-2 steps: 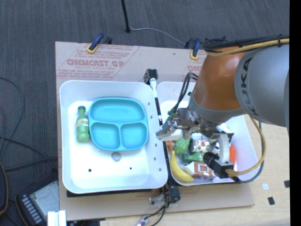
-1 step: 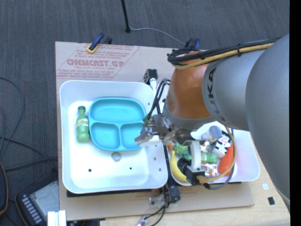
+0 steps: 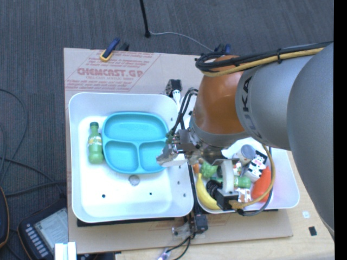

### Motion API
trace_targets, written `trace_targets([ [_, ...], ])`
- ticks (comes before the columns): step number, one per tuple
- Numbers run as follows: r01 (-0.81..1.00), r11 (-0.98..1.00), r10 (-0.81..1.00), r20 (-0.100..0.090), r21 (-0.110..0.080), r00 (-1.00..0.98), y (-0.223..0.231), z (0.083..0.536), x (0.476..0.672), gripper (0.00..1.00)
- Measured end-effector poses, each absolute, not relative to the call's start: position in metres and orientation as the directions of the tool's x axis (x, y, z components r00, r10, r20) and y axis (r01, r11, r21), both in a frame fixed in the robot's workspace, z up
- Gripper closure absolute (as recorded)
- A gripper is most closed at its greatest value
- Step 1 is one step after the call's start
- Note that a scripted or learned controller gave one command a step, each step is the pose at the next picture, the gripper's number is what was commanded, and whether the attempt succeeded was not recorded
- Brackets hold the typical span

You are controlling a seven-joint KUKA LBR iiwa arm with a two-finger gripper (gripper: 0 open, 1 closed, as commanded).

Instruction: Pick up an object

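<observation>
Camera view: gripper [image 3: 172, 155] poised at the right edge of the blue divided tray [image 3: 135, 142], grip state impossible to judge. Beyond the tray's right side, a heap of candidates: banana [image 3: 204, 193], orange carrot [image 3: 262, 183]. Left of the tray, green bottle [image 3: 95, 143], lying free, easiest to reach.

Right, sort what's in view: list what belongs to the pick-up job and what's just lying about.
For the job:
- two-finger gripper on the grey arm
- green plastic bottle
- light blue divided plastic tray
- yellow toy banana
- orange toy carrot
- two shallow white bins

Lying about:
- brown printed cardboard sheet
- blue and yellow marker
- black cable
</observation>
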State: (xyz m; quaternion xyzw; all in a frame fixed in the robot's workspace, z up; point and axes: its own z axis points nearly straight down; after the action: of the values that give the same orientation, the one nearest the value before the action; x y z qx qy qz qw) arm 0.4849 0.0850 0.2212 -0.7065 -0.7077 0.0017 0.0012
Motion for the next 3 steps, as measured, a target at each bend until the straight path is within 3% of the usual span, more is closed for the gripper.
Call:
trace_targets([
  [1,1.000,0.002,1.000,-0.001,-0.006,-0.002,0.085,0.230,0.485,1.00],
  [2,1.000,0.001,1.000,-0.001,-0.001,-0.001,0.106,0.234,0.546,1.00],
  [3,1.000,-0.001,1.000,-0.001,-0.003,0.001,0.103,0.236,0.485,1.00],
])
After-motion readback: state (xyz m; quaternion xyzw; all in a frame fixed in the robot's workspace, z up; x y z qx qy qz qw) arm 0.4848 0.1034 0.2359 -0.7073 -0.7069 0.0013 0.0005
